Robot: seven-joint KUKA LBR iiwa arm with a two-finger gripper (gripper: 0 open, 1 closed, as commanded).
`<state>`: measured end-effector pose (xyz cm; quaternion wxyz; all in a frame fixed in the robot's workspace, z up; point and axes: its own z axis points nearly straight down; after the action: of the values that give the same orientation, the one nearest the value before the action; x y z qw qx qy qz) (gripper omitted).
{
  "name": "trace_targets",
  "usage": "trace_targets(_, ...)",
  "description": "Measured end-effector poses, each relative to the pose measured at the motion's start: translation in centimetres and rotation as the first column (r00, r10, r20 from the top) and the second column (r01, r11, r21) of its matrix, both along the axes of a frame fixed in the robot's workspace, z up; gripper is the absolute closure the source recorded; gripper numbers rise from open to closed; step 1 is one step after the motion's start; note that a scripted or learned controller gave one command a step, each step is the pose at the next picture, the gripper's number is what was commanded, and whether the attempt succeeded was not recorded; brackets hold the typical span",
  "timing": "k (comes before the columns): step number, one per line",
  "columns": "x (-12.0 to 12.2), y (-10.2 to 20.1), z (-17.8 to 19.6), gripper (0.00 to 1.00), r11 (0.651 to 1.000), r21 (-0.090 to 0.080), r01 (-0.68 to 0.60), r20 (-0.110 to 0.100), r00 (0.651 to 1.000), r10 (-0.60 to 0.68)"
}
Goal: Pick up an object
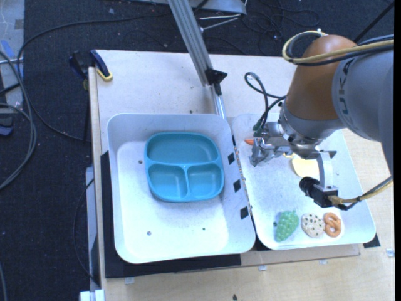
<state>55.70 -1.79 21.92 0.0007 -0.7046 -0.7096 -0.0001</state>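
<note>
My gripper (260,153) hangs over the upper left part of the right bin (269,187), close to the divider between the two bins. A pale yellow flat piece (304,167) lies just right of it, partly covered by the wrist. A small orange item (250,142) peeks out at the gripper's left side. Along the bin's front edge lie a green bunch of grapes (287,224), a speckled cookie (311,225) and a brown pretzel (333,224), all well apart from the gripper.
A blue divided plate (185,166) sits in the left bin (125,193). A slanted metal pole (191,33) reaches down to the bins' back edge. Cables (263,96) trail behind the wrist.
</note>
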Motion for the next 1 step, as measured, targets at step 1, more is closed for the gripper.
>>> trace_targets(1,0.85,4.88,1.18,1.00,1.000,0.001,0.000,0.003,1.000,0.000)
